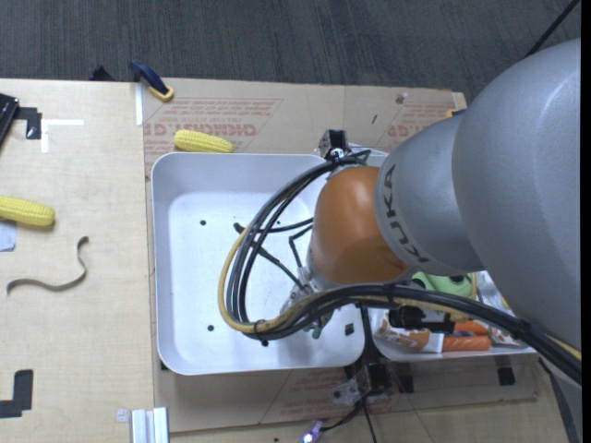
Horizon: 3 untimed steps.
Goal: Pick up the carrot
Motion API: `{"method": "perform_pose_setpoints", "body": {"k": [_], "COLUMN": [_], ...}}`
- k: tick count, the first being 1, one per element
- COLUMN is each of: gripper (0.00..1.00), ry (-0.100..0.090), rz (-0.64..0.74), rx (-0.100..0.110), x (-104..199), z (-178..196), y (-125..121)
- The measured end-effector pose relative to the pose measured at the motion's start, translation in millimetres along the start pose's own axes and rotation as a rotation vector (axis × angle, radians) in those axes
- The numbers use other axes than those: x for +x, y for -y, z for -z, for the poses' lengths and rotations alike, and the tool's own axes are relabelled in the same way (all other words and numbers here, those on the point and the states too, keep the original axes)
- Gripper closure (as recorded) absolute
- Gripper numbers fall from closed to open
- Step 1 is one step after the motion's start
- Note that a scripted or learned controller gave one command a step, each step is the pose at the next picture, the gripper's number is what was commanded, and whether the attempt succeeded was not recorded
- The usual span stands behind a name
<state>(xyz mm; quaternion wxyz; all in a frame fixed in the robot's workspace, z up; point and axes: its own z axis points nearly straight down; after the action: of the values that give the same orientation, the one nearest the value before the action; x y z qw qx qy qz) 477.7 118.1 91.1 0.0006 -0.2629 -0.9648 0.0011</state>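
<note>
Reaching in from the right, the arm (480, 183) hangs over the left bin (185, 275), its cables (245, 275) looping above the bin floor. Its gripper is hidden under the orange band (355, 224). The carrot (466, 341) lies in the right bin (397, 344), at the near edge.

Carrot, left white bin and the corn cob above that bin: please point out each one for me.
carrot (469, 341): camera view, orange body.
left white bin (185, 275): camera view, bare floor.
corn cob (203, 141): camera view, middle.
</note>
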Motion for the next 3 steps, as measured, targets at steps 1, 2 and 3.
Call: {"method": "perform_pose_setpoints", "body": {"k": [1,2,3], "gripper": [0.00,0.00,0.00], "ry": [0.000,0.002,0.004], "rz": [0.001,0.005,0.134], "rx": [0.000,-0.001,-0.002], "x": [0,49,-5], "z": [0,0,1], "y": [0,-83,-61]}}
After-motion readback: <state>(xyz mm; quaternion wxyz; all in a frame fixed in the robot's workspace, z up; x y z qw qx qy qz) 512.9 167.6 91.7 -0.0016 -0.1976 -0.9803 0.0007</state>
